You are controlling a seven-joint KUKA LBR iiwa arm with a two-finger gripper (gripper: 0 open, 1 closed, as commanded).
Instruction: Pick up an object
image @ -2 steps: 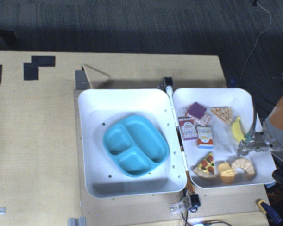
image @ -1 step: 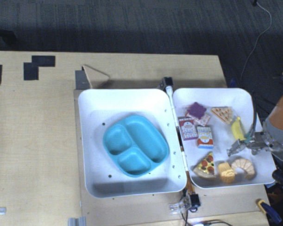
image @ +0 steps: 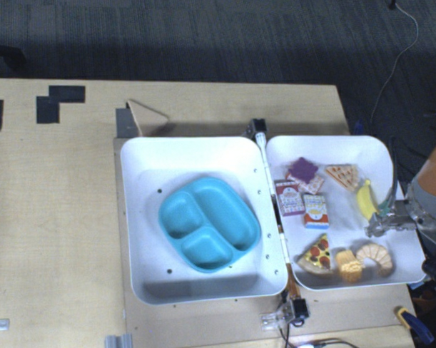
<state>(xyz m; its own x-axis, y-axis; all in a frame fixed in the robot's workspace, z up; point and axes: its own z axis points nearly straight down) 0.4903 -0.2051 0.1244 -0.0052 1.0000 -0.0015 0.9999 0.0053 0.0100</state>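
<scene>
The right bin (image: 380,151) holds several toy foods. A purple piece (image: 301,169) and a waffle-like slice (image: 342,175) lie at the back. A yellow banana (image: 364,199) lies near the right wall. Two small cartons (image: 290,197) (image: 316,210) sit in the middle. Along the front are a pizza slice (image: 317,254), a yellow block (image: 349,265) and a croissant (image: 374,256). My gripper (image: 380,222) reaches in over the right wall, just below the banana's lower end and above the croissant. Nothing is seen held in it.
The left bin (image: 140,179) contains a blue divided plate (image: 207,223). A ridge (image: 271,203) separates the two bins. The arm (image: 429,198) enters at the right edge. Black tape marks (image: 58,100) lie on the bench at the far left.
</scene>
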